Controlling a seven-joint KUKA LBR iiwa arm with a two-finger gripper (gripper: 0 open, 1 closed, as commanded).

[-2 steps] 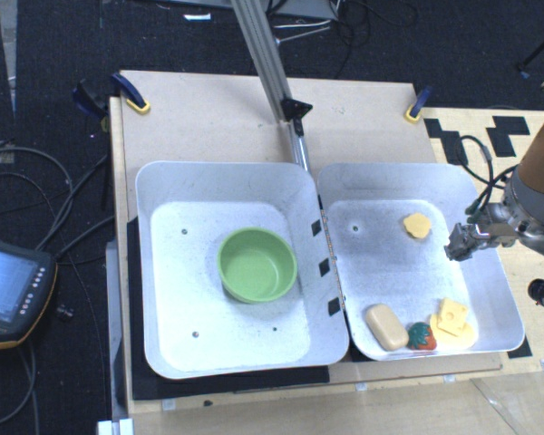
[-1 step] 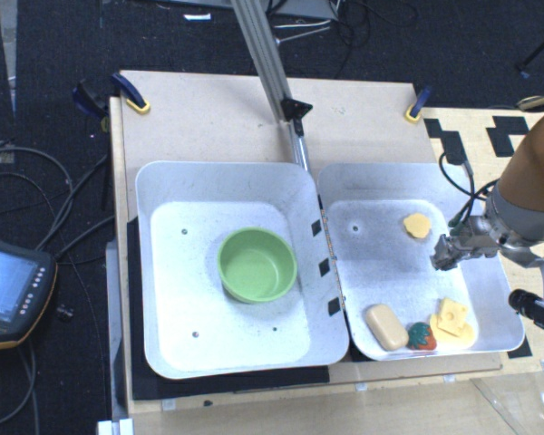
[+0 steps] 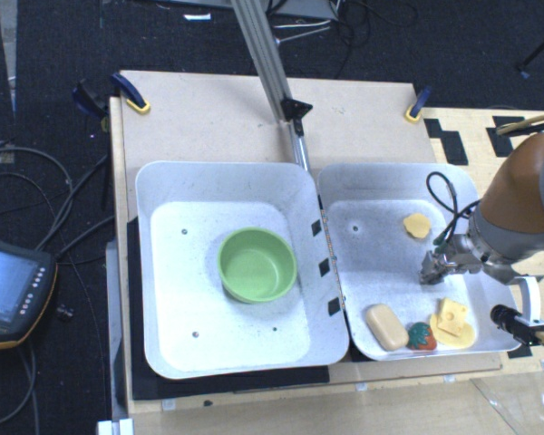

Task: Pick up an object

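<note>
From the right edge of the frame the grey arm with its orange band (image 3: 522,193) reaches leftward and down into the right white plastic bin (image 3: 367,198), its wrist bent so that the dark metal hand (image 3: 432,270) points at the bin floor in the middle right of the picture. A black cable loops above the wrist. Whether the hand is clenched or released cannot be told at this size; nothing is seen between its tips.

Four loose things lie in that right bin. A small round yellow piece (image 3: 418,226) sits just above and left of the hand, near but apart. A yellow wedge-like toy on a yellow disc (image 3: 454,323) lies below and right of the hand. A small red and green toy (image 3: 422,336) rests beside it at lower centre, touching or nearly touching a beige oblong block (image 3: 386,325) to its left.

The left white plastic bin (image 3: 163,243) holds an upright green plastic bowl (image 3: 257,265) at centre frame, well apart from the hand.

Both bins rest on the pale wooden tabletop (image 3: 218,116). No writing can be read.
</note>
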